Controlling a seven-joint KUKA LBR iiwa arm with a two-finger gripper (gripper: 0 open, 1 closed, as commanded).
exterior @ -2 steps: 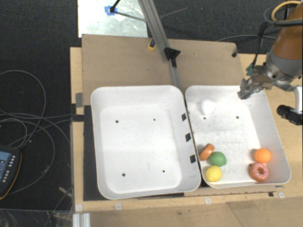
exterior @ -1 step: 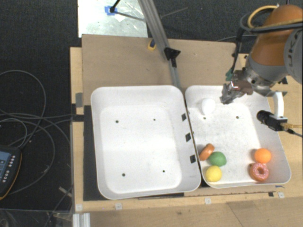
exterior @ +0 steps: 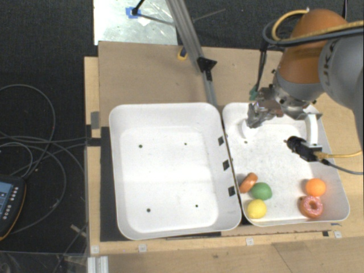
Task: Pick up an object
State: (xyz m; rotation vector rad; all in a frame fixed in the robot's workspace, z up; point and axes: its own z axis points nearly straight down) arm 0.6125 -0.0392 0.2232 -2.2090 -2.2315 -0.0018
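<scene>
— Progress? Nothing lifted yet. Tool (exterior: 257, 116) poised over upper part of right bin (exterior: 273, 152), right of centre frame; open or closed, impossible to tell.

— And the targets? Clustered along bin's lower edge, lower right of frame: orange ball (exterior: 315, 187), pink doughnut (exterior: 311, 207), green ball (exterior: 261, 191), yellow ball (exterior: 256, 209), small orange piece (exterior: 248, 182). Reach and grasp both remaining.
</scene>
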